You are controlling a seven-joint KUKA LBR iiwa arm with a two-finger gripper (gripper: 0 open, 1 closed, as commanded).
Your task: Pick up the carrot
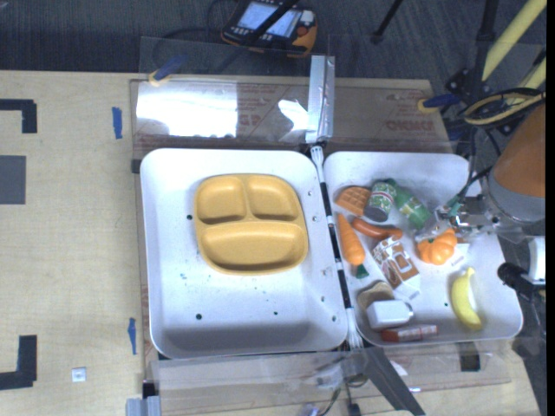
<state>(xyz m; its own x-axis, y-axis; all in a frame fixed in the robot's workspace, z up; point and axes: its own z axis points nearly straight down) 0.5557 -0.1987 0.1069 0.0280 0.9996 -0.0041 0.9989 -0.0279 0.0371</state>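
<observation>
Desk: pale wood top, black corner marks and blue tape tabs near its left edge; broad bare wood left of the left bin.

Left bin: shallow, white, rounded corners. A yellow divided tray sits in its upper middle; bare white floor runs all round the tray, widest below it.

Divider: the two bin rims meet just right of the tray, a clear upright panel standing above the join.

Right bin: white, crowded. The carrot lies just inside this bin's left wall, long axis running top to bottom, slightly slanted. Right of the carrot: a small carton and a red sausage-like piece. Above the carrot: a waffle-like brown piece, a dark can, a green item. Below the carrot: a bread slice, a white block, a red-and-white tube. Farther right: a small orange pumpkin and a banana.

Hand: at the bin's right side, above the pumpkin, well apart from the carrot; whether it stands apart or together I cannot tell.

Room: grey carpet, a pendant controller beyond the desk.
</observation>
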